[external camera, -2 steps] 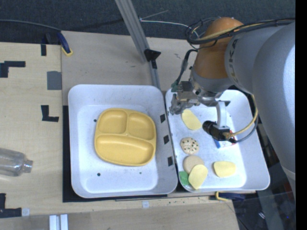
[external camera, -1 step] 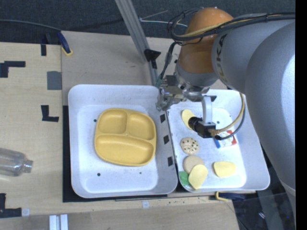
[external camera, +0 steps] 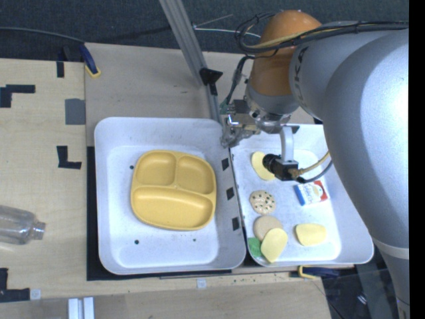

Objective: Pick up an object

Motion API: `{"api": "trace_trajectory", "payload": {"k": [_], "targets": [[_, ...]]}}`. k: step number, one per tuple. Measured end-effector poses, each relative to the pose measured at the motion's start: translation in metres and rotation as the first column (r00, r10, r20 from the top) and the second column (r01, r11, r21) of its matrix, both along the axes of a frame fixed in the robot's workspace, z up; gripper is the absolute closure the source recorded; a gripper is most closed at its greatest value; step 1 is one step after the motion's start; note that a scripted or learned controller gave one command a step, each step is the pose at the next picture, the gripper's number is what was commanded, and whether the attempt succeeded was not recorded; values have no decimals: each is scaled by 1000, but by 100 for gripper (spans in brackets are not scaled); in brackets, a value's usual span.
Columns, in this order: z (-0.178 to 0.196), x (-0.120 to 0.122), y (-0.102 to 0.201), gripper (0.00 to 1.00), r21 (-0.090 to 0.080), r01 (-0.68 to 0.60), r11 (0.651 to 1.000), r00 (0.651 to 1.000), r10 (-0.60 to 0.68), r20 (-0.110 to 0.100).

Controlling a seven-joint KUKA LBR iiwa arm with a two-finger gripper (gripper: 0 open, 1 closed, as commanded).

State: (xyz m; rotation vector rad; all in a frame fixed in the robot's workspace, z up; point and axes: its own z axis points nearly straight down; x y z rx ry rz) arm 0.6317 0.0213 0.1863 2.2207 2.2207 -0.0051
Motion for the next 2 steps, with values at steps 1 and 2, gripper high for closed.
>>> {"api": "trace_trajectory", "payload": {"k": [1,2], "targets": [[3,-20,-20,100,1,1,1000,1000,-1,-2],[2,-23,23,100,3,-5,1000,1000,5,-1]]}}
